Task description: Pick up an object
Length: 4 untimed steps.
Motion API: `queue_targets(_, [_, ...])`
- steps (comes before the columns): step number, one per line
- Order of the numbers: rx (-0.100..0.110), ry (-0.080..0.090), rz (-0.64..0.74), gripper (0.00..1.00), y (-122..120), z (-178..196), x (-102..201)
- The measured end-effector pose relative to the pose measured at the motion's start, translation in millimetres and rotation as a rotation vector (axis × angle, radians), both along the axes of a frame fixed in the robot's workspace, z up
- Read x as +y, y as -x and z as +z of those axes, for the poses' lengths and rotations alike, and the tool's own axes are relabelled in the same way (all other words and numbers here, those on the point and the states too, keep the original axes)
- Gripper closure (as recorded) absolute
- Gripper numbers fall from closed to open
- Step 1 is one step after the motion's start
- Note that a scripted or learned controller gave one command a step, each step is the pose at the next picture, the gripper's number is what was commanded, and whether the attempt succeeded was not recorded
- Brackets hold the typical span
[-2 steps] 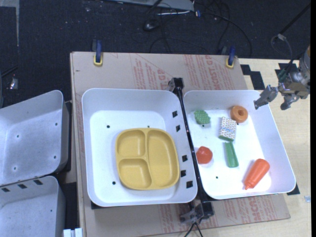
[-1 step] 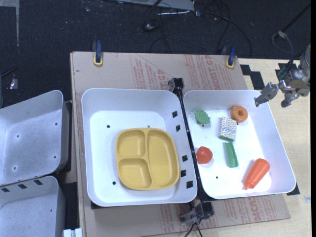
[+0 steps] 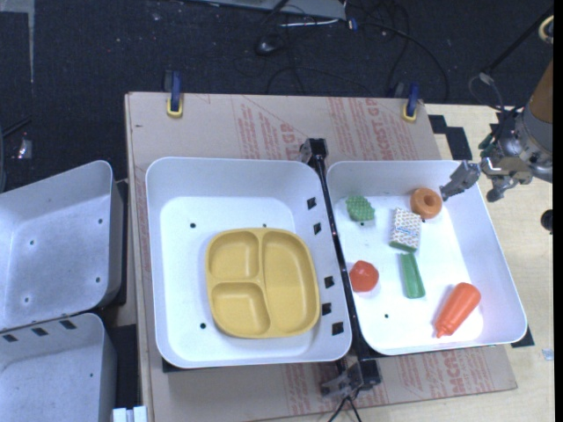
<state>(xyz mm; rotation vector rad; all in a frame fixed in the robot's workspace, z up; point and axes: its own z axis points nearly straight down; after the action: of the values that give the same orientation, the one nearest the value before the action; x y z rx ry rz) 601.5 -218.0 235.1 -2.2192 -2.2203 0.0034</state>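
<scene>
The right bin (image 3: 493,253) holds several small items: an orange ring (image 3: 427,202), a green leafy piece (image 3: 359,208), a white patterned block (image 3: 405,227), a green stick (image 3: 412,274), a red ball (image 3: 364,276) and an orange carrot-like piece (image 3: 456,309). My gripper (image 3: 477,180) hangs at the bin's upper right corner, just right of the orange ring. Its two fingers stand spread apart with nothing between them.
The left bin (image 3: 171,236) holds a yellow three-compartment tray (image 3: 262,281). A black divider (image 3: 330,236) runs between the bins. Two yellow clamps (image 3: 174,105) hold the board's far edge. Folded white panels (image 3: 53,236) lie at the left.
</scene>
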Motion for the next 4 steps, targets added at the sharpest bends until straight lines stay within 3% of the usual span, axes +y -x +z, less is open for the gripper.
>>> queue_targets(2, [0.002, -0.001, -0.001, 0.00, 1, -108, 2])
queue_targets(3, [-0.006, 0.002, 0.000, 1.00, -1, -93, 2])
queue_targets(4, [-0.011, 0.004, 0.001, 1.00, -1, -29, -1])
